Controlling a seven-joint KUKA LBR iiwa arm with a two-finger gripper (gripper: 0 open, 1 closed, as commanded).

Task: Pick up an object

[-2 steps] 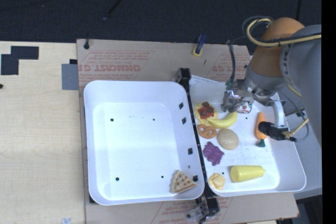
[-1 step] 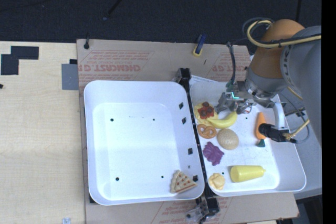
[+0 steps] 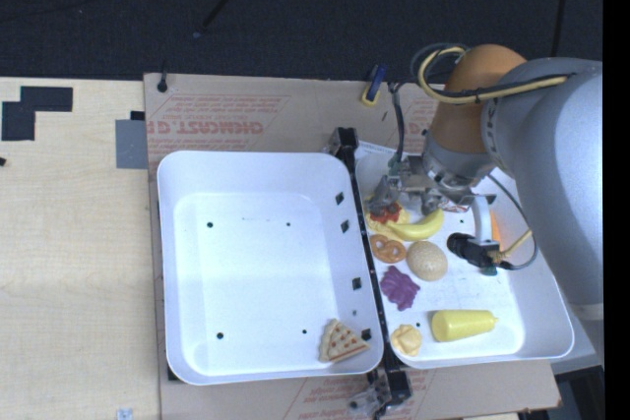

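My gripper (image 3: pixel 406 195) reaches down into the right bin (image 3: pixel 536 334), at its far left part, just above a yellow banana (image 3: pixel 418 227) and a red piece (image 3: pixel 384 211) beside it. In front of these lie a pretzel (image 3: pixel 388 250), a beige round bun (image 3: pixel 426 261), a purple grape cluster (image 3: pixel 399 287), a yellow bottle (image 3: pixel 461 324) on its side and a small yellow pastry (image 3: pixel 407 339). A waffle wedge (image 3: pixel 342 342) rests in the left bin's near right corner. Nothing is seen held between the fingers.
The left bin (image 3: pixel 197 330) sits next to the right one, a black divider (image 3: pixel 362 241) between them. The grey arm (image 3: pixel 551 172) covers the right bin's far right side. A blue-and-yellow clip (image 3: pixel 373 86) stands on the cardboard behind the bins.
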